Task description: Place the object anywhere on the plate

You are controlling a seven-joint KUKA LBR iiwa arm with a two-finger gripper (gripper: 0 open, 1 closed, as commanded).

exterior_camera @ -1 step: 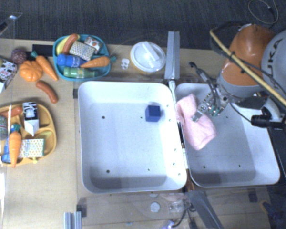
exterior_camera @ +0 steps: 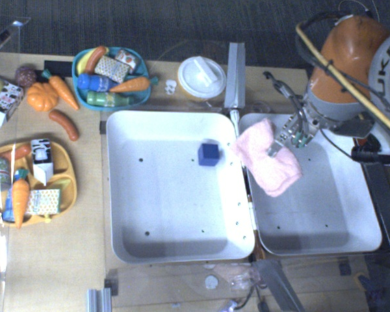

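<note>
The gripper (exterior_camera: 277,147) sits on the pink cloth (exterior_camera: 268,158); its fingers seemingly pinch the cloth's upper edge; the cloth runs diagonally down-right.

Two shallow white bins, left (exterior_camera: 175,239) & right (exterior_camera: 331,233): smooth moulded plastic w/ soft sheen. Small blue cube (exterior_camera: 209,153): matt, looks like plastic or foam, can't tell which. Crumpled pink cloth (exterior_camera: 268,158): soft fabric, fuzzy, matt. Pale wooden bench top (exterior_camera: 71,252): smooth, low gloss. Grey arm w/ orange dome (exterior_camera: 351,44): glossy painted shell. Gripper (exterior_camera: 292,138): bare metal, dull shine. Round white lidded tub (exterior_camera: 202,77): glossy plastic. Dark floor (exterior_camera: 182,12): rough carpet-like weave.
</note>
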